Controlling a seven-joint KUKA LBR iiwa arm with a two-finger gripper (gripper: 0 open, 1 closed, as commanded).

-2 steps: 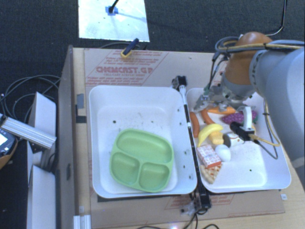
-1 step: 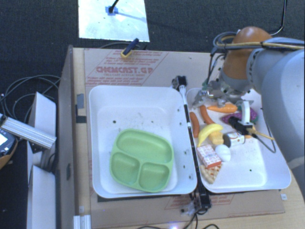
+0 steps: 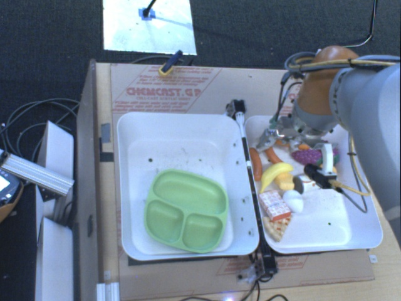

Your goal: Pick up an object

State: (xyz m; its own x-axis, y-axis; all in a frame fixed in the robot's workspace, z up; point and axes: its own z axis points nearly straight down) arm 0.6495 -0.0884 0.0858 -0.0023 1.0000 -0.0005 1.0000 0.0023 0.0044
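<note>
While a green tray (image 3: 186, 211) sits in the left bin (image 3: 135, 168), toys crowd the right bin (image 3: 351, 231) around a banana (image 3: 274, 174); the arm (image 3: 351, 99) bends over its far side, gripper (image 3: 274, 137) state unclear

Bench (image 3: 188, 83) — brown printed board, two white bins side by side: left bin (image 3: 135, 168), right bin (image 3: 338, 231)

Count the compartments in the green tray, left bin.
3. The green tray in the left bin has one long compartment across its far side and two smaller ones nearer the camera: one at left, one at right. None hidden.
</note>
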